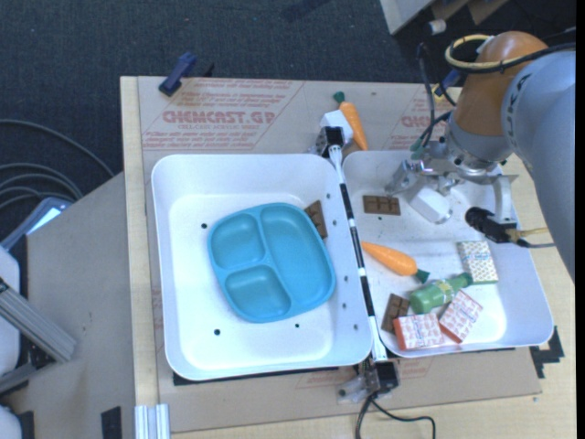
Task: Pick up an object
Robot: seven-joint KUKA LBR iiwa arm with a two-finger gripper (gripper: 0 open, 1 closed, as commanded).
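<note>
My gripper [431,193] hangs low over the back of the right bin [528,311], below the arm's orange band [494,71]. Just to its left, a brown chocolate bar [381,205] lies flat on the bin floor. An orange carrot [388,258] lies near the bin's left wall. In the front part sit a green bottle [437,293], a green-and-white packet [477,262], two red-and-white boxes [420,331] [461,316] and a dark brown piece [395,307].
The left bin [174,190] holds a blue divided plate [271,262] and a brown piece [316,218] by its right wall. A second carrot [352,124] lies on the bench behind the bins. A blue clip [176,73] sits at the bench's back left corner.
</note>
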